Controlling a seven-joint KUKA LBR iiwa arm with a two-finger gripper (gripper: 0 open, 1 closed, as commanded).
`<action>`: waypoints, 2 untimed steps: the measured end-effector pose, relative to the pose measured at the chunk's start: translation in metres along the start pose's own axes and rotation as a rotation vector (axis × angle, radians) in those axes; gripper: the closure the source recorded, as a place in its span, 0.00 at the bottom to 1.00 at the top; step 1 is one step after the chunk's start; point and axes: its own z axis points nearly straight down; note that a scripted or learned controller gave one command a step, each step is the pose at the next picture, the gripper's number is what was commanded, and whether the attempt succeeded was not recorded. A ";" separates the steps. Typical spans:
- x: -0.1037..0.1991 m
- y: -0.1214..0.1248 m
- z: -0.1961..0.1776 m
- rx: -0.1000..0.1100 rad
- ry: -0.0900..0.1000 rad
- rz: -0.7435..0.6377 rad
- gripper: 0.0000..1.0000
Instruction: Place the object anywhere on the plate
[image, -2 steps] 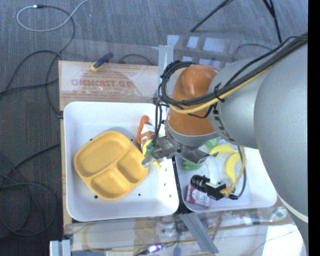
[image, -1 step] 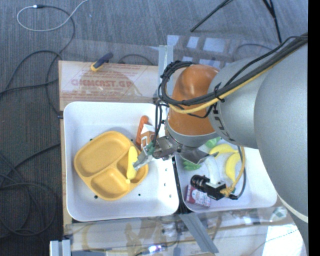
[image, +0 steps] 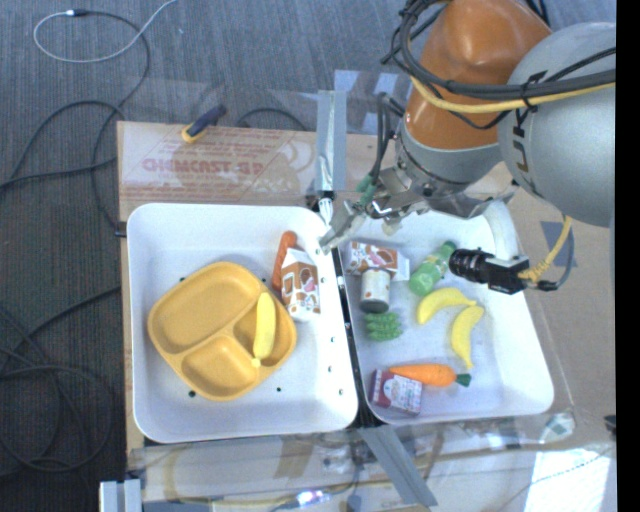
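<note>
A yellow divided plate (image: 205, 322) lies in the left bin (image: 160, 230). A pale yellow banana-like piece (image: 264, 326) rests on the plate's right side, across the ridge between compartments. My gripper (image: 340, 228) hangs over the divider between the two bins at their far edge, above and to the right of the plate. It touches nothing that I can see. Just below it, a small brown-and-white carton (image: 299, 283) and an orange sausage-shaped piece (image: 284, 256) lie beside the plate's right rim.
The right bin (image: 520, 385) holds a brown packet (image: 377, 259), a small can (image: 375, 291), a green bottle (image: 432, 268), two bananas (image: 456, 316), a green pod (image: 382, 324), a carrot (image: 427, 375) and a red packet (image: 397, 392). Cardboard (image: 215, 165) lies behind the left bin.
</note>
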 end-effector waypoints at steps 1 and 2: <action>-0.001 0.000 -0.008 0.004 -0.006 0.001 1.00; 0.030 0.067 0.051 0.000 0.002 -0.205 1.00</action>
